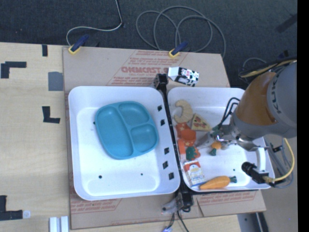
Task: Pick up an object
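Well behind the gripper we see dark grey carpet (203, 4) across the top, with a thin grey cable (181, 30) looping on it. Off to the gripper's far side lies a pale wooden bench top (29, 144) marked with black tape pieces (48, 115). A brown cardboard sheet (140, 66) covers the bench, clipped by two yellow-and-blue clamps (77, 45).

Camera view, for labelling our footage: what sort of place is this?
Probably a robot lab's picking bench: two white bins clamped on cardboard, toy food such as a carrot, a blue divided plate, and loose cables on dark carpet.
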